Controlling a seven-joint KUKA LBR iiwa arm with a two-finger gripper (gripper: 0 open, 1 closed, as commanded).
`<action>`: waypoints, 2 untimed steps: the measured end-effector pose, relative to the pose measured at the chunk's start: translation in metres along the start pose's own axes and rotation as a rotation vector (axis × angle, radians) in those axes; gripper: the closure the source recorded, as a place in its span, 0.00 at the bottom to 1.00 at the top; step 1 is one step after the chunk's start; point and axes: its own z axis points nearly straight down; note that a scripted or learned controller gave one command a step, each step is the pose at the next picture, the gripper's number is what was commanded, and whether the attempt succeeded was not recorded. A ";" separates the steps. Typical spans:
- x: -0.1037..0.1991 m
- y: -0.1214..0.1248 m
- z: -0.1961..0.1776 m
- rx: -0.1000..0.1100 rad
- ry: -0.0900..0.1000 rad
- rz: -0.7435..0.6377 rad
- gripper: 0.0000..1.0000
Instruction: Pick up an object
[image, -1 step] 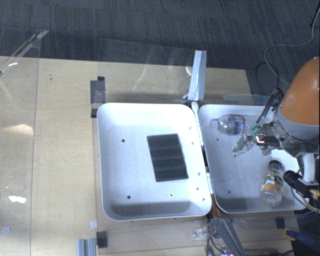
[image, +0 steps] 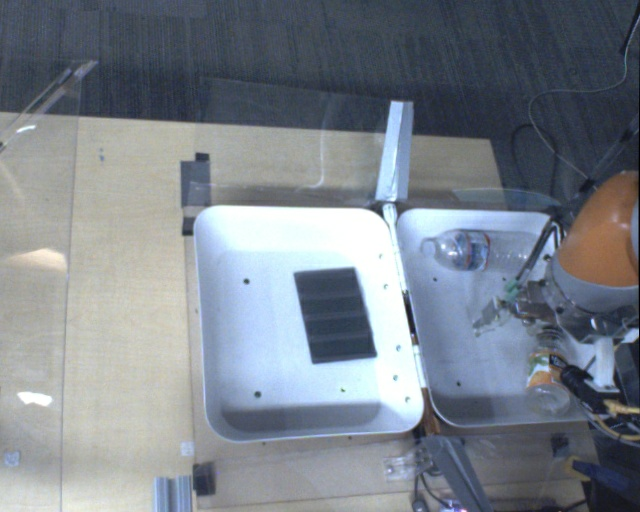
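The two bins (image: 215, 330) are white, and the left one holds a black pad (image: 334, 314) with darker stripes across it. The bottle (image: 470, 249) in the right bin is clear with a blue label, and the small bottle (image: 543, 374) has an orange label. The bench (image: 110, 330) is pale wood, the floor (image: 300, 50) dark grey, and the arm (image: 600, 245) has an orange band.

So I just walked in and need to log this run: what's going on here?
A grey robot arm with an orange band is reaching from the right into the right bin, trying to pick something up. Its gripper hangs low over the middle of that bin; whether it holds anything cannot be told. A clear plastic bottle lies near the bin's far edge, and a small orange item sits near the front right corner. The left bin holds a flat dark ribbed pad.
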 end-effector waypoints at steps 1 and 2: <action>-0.019 0.081 0.030 -0.009 -0.002 -0.078 0.00; -0.014 0.130 0.034 0.077 0.011 -0.195 0.00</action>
